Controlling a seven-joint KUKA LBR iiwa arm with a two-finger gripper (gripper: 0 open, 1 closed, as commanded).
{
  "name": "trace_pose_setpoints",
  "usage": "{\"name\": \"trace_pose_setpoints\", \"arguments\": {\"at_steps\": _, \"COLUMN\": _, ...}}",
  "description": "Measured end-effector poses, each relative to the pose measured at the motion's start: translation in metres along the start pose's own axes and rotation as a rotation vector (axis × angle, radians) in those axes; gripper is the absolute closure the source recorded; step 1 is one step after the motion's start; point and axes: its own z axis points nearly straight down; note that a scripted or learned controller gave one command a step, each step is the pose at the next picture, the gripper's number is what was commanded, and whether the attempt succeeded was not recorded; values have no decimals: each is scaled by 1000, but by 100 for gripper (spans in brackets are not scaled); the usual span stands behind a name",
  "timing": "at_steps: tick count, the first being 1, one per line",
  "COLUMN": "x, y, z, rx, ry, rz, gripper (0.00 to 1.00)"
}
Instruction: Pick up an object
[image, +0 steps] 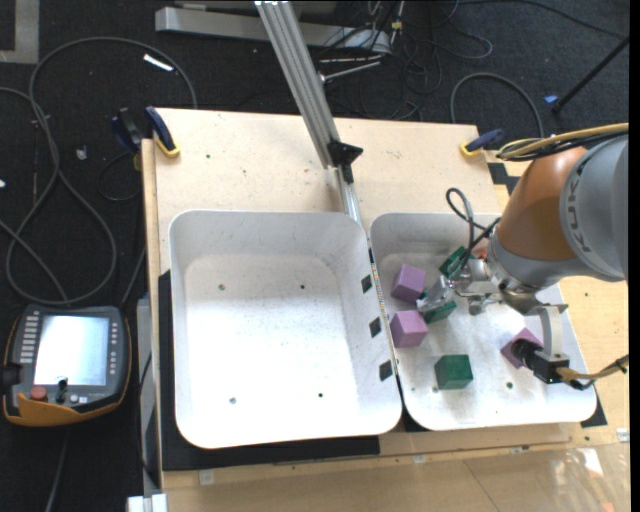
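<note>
Surface: wooden bench (260, 165) on a dark, cable-strewn floor, bearing 2 shallow white bins.
Near: dark green cube (453, 371) in the right white bin (500, 412).
Middle: 2 purple cubes (408, 327), (408, 282); a third purple block (520, 349) beside the arm.
Gripper: two-finger gripper (438, 300) low, just beside the 2 purple cubes; opening and any hold cannot be told.
Method: centre over 1 cube, clear of its neighbour, before closing.
Far: left white bin (200, 235).

Two white bins (270, 330) on a tan counter (250, 160); three purple blocks (408, 281) and one dark green block (453, 371); grey arm (600, 210) with orange band.
</note>
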Motion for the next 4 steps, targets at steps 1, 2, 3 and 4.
{"name": "trace_pose_setpoints", "arguments": {"at_steps": 1, "x": 22, "y": 50, "z": 21, "rx": 10, "ry": 11, "rz": -7, "gripper": 0}}
{"name": "trace_pose_setpoints", "arguments": {"at_steps": 2, "x": -28, "y": -3, "z": -94, "rx": 7, "ry": 6, "rz": 2, "gripper": 0}}
{"name": "trace_pose_setpoints", "arguments": {"at_steps": 3, "x": -57, "y": -50, "z": -97, "rx": 15, "ry": 8, "rz": 4, "gripper": 0}}
{"name": "trace_pose_setpoints", "arguments": {"at_steps": 4, "x": -86, "y": 42, "z": -112, "rx": 7, "ry": 6, "rz": -6, "gripper": 0}}
